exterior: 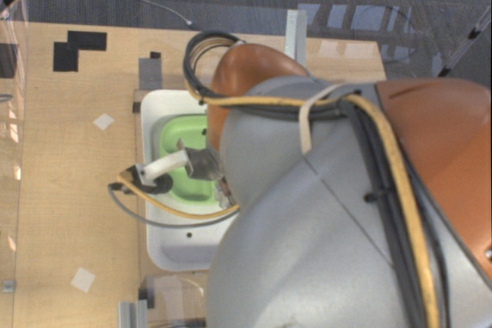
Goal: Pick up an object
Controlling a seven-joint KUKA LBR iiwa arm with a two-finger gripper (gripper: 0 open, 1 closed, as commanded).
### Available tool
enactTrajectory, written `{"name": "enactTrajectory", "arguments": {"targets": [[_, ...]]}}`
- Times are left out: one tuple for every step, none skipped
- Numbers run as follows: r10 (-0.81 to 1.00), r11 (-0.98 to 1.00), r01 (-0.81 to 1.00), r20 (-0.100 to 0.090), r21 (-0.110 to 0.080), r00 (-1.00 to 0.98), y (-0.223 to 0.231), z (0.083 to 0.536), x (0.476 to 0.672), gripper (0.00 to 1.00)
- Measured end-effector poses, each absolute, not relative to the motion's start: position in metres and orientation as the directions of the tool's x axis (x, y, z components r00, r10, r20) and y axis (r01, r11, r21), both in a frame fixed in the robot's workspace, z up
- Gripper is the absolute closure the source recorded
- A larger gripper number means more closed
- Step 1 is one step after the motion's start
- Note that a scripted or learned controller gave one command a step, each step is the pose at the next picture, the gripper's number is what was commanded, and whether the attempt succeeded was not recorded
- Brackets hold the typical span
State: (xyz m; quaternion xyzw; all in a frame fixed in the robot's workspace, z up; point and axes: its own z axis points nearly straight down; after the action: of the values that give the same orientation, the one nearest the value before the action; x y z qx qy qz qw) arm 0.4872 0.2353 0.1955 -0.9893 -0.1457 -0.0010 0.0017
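A light green, dish-like object (173,134) lies in the left white bin (178,251), filling much of its upper half. My gripper (203,162) hangs low over the right part of this green object, close to its surface or touching it. The grey arm with its orange band hides the right side of the green object and the rest of the bin. Nothing shows between the fingers.
The arm's bulk covers the right half of the view, including the second bin. Bare wooden bench (69,165) lies to the left, with a black L-shaped mark (77,48), small pale tags and a grey bracket (150,73) at the bin's top corner.
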Motion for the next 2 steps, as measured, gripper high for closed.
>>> {"name": "enactTrajectory", "arguments": {"targets": [[0.289, -0.957, 0.289, 0.003, -0.004, 0.957, 0.235, 0.206, 0.488, 1.0], [0.203, -0.979, 0.203, 0.009, -0.005, 0.979, 0.235, 0.355, 0.488, 1.0]]}}
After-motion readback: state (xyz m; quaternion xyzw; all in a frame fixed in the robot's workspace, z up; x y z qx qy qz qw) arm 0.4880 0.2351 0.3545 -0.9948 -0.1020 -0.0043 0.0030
